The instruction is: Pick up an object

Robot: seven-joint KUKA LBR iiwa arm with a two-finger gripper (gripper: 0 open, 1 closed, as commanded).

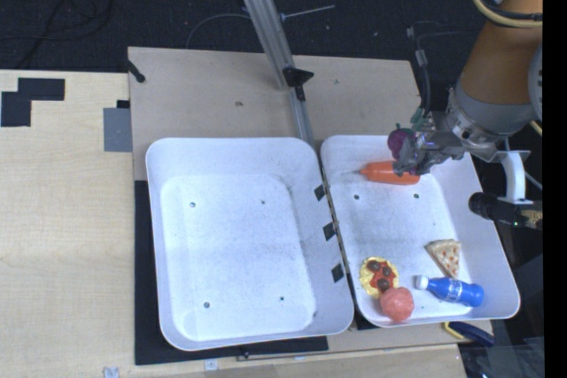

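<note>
pick not yet confirmed

camera view: the gripper [416, 150] was seen at upper right, over the right bin [496, 217], touching an orange carrot [390, 173]. its state could not be told; no lift was shown.

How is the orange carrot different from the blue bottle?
The carrot is orange and lies at the far end of the right bin, right under the gripper. The bottle is blue with a white cap and lies at the near end, away from the arm. The carrot looks tapered; the bottle looks rounder. Both lie on their sides in that bin.
</note>
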